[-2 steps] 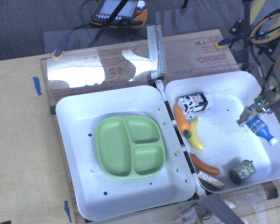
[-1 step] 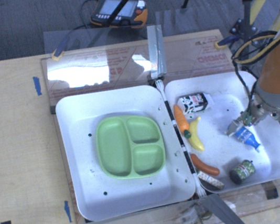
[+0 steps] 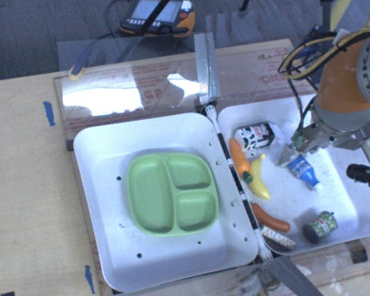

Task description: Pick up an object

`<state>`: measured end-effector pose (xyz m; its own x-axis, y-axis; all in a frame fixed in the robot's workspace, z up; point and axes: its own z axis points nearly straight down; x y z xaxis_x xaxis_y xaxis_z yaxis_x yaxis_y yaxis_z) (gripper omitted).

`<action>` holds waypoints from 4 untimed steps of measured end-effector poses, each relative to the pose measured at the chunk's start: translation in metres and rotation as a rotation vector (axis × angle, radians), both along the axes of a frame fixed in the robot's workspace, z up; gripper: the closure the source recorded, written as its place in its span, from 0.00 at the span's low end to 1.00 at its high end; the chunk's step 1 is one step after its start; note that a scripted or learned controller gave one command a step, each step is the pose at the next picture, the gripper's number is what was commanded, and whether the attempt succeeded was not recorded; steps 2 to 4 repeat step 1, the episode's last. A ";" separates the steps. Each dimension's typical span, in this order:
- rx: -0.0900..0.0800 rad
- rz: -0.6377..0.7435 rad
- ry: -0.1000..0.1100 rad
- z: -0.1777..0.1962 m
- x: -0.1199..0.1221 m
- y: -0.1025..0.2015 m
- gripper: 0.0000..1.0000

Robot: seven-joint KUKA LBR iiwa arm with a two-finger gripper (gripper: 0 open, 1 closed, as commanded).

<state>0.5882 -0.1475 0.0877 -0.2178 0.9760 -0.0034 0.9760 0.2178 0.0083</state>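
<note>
White plastic makes up both bins on the bench. The left bin (image 3: pixel 105 213) holds a green divided plate (image 3: pixel 173 192), which lies flat near its middle. The right bin (image 3: pixel 365 215), just beside it, holds all the loose things.

Taking the banana (image 3: pixel 259 179) as the landmark: it lies near the right bin's left wall, curved and pointing down the view. An orange carrot (image 3: pixel 240 158) lies just to its left, touching or nearly touching it. A black-and-white carton (image 3: pixel 253 136) lies just above the banana. A sausage (image 3: pixel 271 217) lies below the banana, with a brush (image 3: pixel 279 238) beside it at the bin's lower edge. A dark green can (image 3: pixel 320 225) lies on its side, below and to the right of the banana. A blue tube (image 3: pixel 304 172) lies to the banana's right.

The gripper (image 3: pixel 302 147) hangs low just above the tube's upper end; whether its fingers are spread or closed I cannot tell, and nothing shows plainly between them.
</note>
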 end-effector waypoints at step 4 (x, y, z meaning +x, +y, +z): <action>0.001 -0.012 0.007 0.098 0.033 0.072 1.00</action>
